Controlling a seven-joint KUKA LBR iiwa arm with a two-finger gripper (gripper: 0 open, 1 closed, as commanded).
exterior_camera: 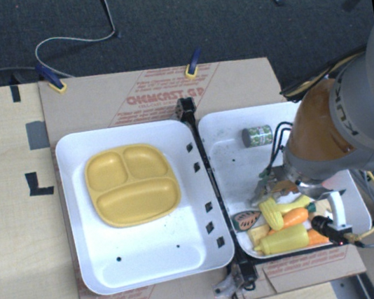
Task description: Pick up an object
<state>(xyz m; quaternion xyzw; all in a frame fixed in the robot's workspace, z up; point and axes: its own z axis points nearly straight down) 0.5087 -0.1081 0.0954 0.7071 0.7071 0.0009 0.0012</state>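
My gripper (267,192) reaches down into the right bin (236,165), just above a heap of toy food at the bin's front. The heap holds a yellow corn cob (271,213), an orange carrot (295,217), a long yellow piece (284,239) and a brown and green slice (246,220). The gripper's tip is right at the top end of the corn cob. The grey wrist with its orange band (316,134) hides the right part of the bin. A small green can (258,135) lies on its side at the back of this bin, apart from the gripper.
The left bin (92,260) holds a yellow divided plate (133,184) in its back half. A black divider (204,178) runs between the bins. Both bins rest on a cardboard sheet (163,92). Cables (369,221) hang at the arm's front right.
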